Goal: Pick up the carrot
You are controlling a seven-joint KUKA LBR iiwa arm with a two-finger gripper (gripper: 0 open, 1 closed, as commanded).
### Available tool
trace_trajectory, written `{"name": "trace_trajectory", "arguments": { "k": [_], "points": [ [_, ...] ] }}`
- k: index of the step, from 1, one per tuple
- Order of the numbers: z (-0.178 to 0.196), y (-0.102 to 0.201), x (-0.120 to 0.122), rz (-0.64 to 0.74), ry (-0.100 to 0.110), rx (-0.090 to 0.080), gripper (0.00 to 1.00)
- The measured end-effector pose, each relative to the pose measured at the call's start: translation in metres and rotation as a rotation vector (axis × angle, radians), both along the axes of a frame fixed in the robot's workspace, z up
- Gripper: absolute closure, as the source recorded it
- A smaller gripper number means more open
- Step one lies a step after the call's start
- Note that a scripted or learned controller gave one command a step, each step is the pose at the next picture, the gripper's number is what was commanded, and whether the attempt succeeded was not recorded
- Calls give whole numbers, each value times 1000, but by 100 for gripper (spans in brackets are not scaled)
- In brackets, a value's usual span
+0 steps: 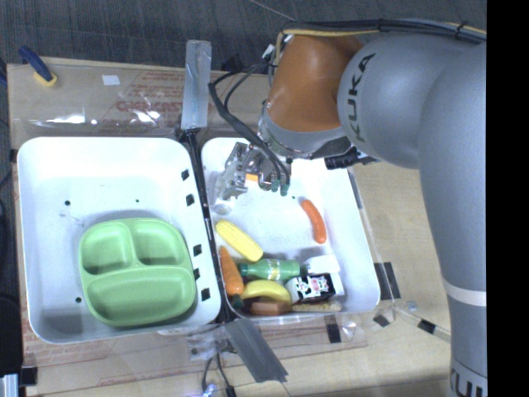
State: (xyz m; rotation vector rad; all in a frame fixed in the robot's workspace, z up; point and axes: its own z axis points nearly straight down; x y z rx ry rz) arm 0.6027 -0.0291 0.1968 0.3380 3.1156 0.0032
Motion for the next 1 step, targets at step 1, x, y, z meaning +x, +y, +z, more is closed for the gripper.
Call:
{"name": "trace_trajectory", "arguments": {
  "k": [1],
  "points": [
    [-5,89,-45,-202,11,0,100]
  ]
}}
